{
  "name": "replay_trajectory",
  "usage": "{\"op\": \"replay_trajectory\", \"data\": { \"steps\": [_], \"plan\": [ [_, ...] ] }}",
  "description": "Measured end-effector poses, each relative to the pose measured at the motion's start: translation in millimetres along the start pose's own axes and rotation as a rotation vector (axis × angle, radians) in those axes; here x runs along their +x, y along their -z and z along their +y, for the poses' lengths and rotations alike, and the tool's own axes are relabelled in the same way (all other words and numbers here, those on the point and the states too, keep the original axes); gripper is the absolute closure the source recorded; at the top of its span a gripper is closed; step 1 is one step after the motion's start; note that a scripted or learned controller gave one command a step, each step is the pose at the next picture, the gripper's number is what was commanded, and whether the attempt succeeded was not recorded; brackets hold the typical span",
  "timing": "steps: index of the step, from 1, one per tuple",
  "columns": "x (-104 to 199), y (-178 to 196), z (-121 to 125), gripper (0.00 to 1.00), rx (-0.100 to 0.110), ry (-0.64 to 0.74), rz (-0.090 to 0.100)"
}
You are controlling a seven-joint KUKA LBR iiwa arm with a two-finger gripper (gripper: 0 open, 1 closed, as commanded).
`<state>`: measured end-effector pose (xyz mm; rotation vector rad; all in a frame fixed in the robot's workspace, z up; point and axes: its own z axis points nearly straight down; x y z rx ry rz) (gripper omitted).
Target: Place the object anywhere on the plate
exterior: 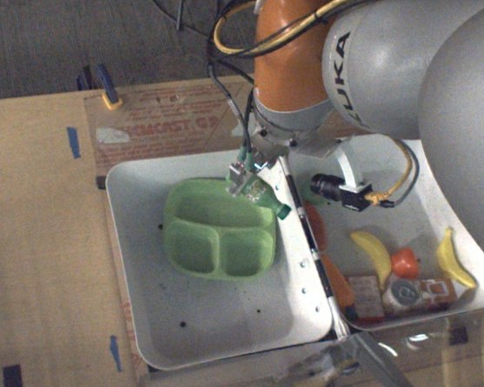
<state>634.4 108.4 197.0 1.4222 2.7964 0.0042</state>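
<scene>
— Fingers (247, 179) look closed on a small green object (276, 206) over the plate's (219, 230) right rim?

— Seemingly, though the grip is blurry. Looks light, rigid, maybe slippery — hold it across the narrow middle.

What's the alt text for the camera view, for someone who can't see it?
The grey-and-orange arm reaches in from the right, its gripper at the far-right rim of a green divided plate in the left bin. The right bin holds bananas and other small items.
</scene>
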Motion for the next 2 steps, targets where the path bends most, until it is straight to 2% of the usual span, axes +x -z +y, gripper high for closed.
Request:
{"op": "replay_trajectory", "data": {
  "steps": [1,2],
  "plan": [
    [0.2,23.4,0.8,1.0,-0.001,0.131,0.0],
    [0.0,23.4,0.7,0.0,-0.001,0.131,0.0]
  ]
}}
